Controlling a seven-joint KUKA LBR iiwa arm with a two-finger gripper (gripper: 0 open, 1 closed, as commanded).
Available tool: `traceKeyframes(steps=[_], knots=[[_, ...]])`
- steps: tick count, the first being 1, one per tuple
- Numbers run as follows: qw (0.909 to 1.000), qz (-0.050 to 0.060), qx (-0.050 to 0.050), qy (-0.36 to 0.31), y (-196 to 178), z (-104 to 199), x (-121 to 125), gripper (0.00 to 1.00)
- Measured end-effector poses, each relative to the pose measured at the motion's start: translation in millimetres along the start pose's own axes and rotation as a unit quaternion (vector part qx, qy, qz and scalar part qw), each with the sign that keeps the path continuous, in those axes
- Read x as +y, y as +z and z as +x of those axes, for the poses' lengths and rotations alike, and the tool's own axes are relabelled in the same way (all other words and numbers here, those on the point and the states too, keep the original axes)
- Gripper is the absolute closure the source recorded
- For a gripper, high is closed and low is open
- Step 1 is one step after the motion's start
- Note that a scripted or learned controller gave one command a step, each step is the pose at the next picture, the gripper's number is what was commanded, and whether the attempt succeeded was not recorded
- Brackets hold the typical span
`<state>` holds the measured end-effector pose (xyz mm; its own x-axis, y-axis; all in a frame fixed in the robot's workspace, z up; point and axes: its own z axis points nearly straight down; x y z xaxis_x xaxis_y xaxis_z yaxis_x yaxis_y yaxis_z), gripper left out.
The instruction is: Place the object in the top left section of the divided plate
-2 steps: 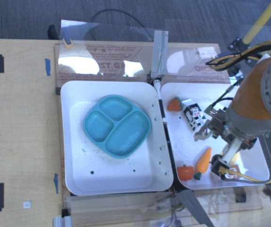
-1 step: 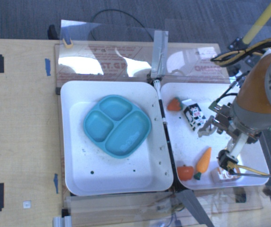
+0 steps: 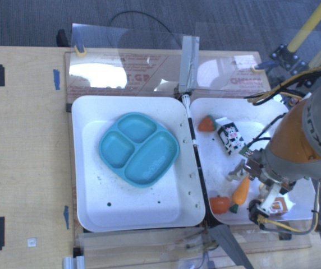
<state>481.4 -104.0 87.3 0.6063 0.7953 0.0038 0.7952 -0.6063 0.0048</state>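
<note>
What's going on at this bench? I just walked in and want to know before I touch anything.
A grey and orange robot arm reaches into the right bin, its end effector low among toy foods: a carrot, a tomato-like piece, a strawberry-like piece and a black-and-white item. The blue divided plate sits in the left bin with nothing in its sections. Nothing has been moved over yet.

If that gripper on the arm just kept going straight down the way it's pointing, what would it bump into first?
Most likely the orange carrot toy in the right bin. The gripper hangs right above it, pointing down. Depth is hard to judge from this slanted view, so it could slip just past the carrot and meet the bin floor.
</note>
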Motion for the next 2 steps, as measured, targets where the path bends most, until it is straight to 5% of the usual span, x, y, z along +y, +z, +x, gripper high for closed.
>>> traceKeyframes(steps=[1,2], knots=[[0.9991,0.002,0.000,-0.042,-98.4,46.3,-5.8,0.00],[0.9736,0.006,-0.002,-0.228,-95.8,65.1,-52.3,0.00]])
